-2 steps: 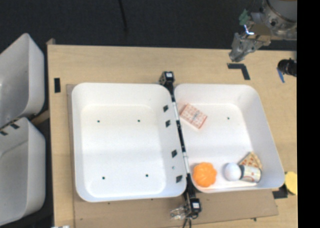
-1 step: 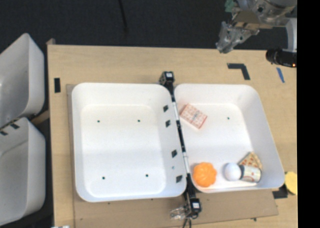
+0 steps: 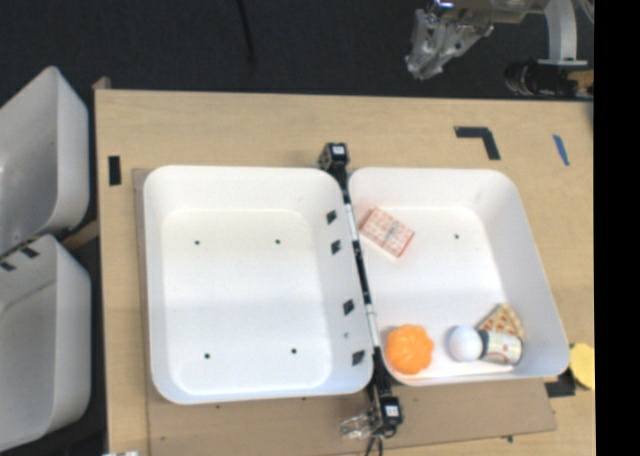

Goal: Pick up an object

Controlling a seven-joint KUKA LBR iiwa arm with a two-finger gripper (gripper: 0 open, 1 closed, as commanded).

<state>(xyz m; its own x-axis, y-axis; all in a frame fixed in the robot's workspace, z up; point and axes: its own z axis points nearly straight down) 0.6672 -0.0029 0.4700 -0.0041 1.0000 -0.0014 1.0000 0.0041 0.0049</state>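
2 bins side by side on the bench [image 3: 250,124], touching along the middle seam. Left bin [image 3: 160,274] and right bin [image 3: 520,234]. In the right bin: flat packet [image 3: 386,232] near the far left corner; round fruit [image 3: 409,348] at the near left corner; small ball [image 3: 463,343] just right of it; cup [image 3: 500,347] touching the ball; wedge-shaped item [image 3: 501,322] behind the cup. Pincer [image 3: 432,56] hangs beyond the bench's far edge.

gripper [image 3: 432,52] up top, well off bins. right bin [image 3: 520,209]: pink patterned packet [image 3: 386,232], orange ball [image 3: 409,348], white ball [image 3: 464,343], small cup [image 3: 502,347].
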